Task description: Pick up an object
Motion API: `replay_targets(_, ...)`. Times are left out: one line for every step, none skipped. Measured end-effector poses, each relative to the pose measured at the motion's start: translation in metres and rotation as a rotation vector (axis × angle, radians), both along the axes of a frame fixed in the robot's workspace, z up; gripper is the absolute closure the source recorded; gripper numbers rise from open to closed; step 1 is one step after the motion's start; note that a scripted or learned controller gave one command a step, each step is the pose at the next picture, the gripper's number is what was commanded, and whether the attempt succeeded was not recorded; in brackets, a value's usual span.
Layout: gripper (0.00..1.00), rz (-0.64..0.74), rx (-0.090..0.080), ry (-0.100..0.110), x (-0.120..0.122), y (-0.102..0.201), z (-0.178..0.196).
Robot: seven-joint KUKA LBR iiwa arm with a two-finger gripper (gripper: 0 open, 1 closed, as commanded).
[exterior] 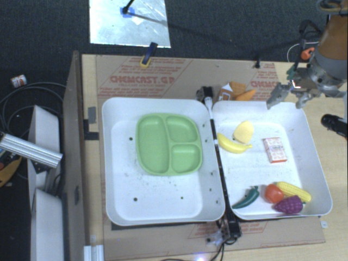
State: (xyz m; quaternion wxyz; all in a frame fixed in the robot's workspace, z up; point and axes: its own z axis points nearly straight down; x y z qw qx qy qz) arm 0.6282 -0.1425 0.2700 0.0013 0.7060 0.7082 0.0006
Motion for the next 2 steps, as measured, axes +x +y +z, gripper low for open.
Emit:
replay_targets(0.0, 0.004, 0.002, 0.006, 0.001, 0.026, -0.079)
replay_targets(0.0, 0.001, 0.001, 0.008, 0.016, 0.018, -0.181)
